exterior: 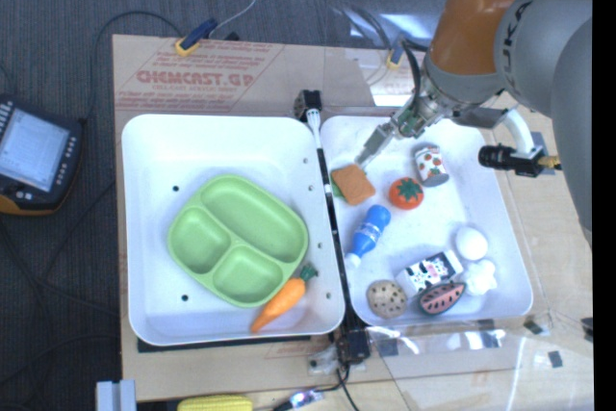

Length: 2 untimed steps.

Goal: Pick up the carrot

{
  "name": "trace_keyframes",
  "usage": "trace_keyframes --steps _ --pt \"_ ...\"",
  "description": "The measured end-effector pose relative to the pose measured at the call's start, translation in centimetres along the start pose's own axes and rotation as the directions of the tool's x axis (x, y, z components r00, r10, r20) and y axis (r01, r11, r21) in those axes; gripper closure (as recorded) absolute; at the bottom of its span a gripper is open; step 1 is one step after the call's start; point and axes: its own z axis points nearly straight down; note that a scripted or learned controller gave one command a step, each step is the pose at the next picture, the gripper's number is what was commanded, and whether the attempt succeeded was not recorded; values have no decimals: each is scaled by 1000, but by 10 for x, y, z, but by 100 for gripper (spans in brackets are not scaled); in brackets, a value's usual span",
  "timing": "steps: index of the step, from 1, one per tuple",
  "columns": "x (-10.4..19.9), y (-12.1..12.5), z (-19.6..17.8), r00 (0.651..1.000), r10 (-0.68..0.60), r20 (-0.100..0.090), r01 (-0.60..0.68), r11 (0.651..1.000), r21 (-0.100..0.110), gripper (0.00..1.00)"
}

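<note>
In the left bin, a green divided plate sits mid-floor. The carrot lies just off the plate's near right corner, close to the wall between the bins, its long axis slanting from the orange tip at lower left up to the green top at upper right. The end effector hangs over the right bin, above a tan bread slice; whether it is spread or pressed together, I cannot tell. The carrot lies well apart from it, toward the lower left, across the dividing wall.
</note>
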Motion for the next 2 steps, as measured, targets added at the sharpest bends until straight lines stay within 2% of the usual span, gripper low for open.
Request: trace_keyframes --steps 1,2 --pt "-15 -35 89 1000 -5 3 5 1000 -1 0" --pt "-19 -6 92 997 72 5 -72 997 -6 0"
